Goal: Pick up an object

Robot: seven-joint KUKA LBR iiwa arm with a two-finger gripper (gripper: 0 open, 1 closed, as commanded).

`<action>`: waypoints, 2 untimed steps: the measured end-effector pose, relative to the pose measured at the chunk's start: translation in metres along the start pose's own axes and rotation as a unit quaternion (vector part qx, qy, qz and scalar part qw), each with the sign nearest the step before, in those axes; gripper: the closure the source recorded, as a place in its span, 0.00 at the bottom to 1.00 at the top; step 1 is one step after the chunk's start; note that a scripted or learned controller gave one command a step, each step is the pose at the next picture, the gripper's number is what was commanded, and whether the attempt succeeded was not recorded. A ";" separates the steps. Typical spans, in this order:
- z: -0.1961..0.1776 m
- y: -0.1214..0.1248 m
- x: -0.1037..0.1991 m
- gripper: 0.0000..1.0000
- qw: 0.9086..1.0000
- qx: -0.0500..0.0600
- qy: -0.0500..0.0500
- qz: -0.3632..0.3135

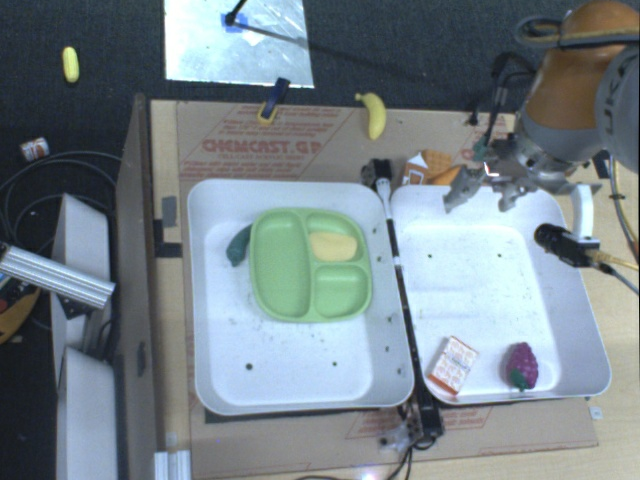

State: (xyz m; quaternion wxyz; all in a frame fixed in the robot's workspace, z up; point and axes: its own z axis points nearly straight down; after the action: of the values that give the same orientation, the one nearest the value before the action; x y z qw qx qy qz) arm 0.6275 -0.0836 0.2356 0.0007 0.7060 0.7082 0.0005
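- Bins sit side by side on the bench: the left bin (215, 368) carries a green divided plate (300, 293) with a yellow food piece (334, 245) in its upper right compartment, and a dark green object (238, 245) lies just beside the plate's left rim.
- Divider rims between the two bins run close together, so any sweep across the middle risks clipping that ridge.
- Right bin (480, 268) is mostly bare white floor; a small orange-and-white box (452, 364) lies near its front wall, and a purple grape bunch (520, 365) rests to the right of it, close but apart.
- Gripper (480, 194) hangs over the right bin's back rim with its two fingers spread and nothing between them, well apart from both candidates.
- Risk, as I judge it: the box and grapes sit near the front wall, so a descent there could strike the rim or shove a piece against it; the knobbly grapes may slip from the closing fingers, and the flat box may be too low to catch.
- Open room is generous across the right bin's centre, giving a clean path forward from the back rim to the front.
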 end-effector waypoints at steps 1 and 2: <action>0.094 0.019 -0.068 0.00 1.000 0.002 -0.001 0.003; 0.074 0.019 -0.096 0.00 1.000 -0.001 -0.001 0.002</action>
State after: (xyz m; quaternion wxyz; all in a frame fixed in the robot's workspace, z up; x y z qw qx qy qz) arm 0.6471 -0.1799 0.1620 0.0023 0.7074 0.7068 0.0007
